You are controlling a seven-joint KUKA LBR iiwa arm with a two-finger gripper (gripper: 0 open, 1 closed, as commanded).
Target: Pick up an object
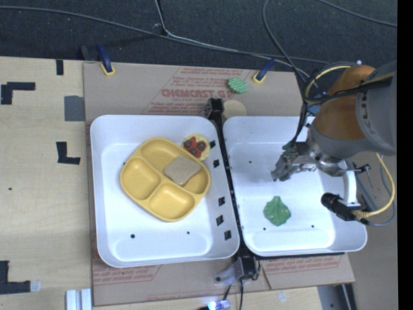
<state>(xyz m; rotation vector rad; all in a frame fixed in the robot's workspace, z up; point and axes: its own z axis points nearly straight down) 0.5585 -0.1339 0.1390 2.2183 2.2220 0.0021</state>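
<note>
Camera view: 2 white bins; the left bin (pixel 110 192) holds 1 yellow divided plate (pixel 161 179) bearing 1 tan slice (pixel 181 169) and 1 red food piece (pixel 195 146). In the right bin (pixel 258 134), 1 green leafy object (pixel 277 211) lies just below the gripper (pixel 282 171), apart from it; finger state cannot be told.

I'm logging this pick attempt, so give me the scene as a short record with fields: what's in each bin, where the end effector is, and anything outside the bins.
left bin: yellow divided plate, tan flat piece lying on the plate, small red and dark item at the plate's far edge
right bin: green leafy object
end effector: over the right bin, above and apart from the green leafy object, nothing seen between its fingers
outside bins: small green textured item on the cardboard beyond the bins
</note>
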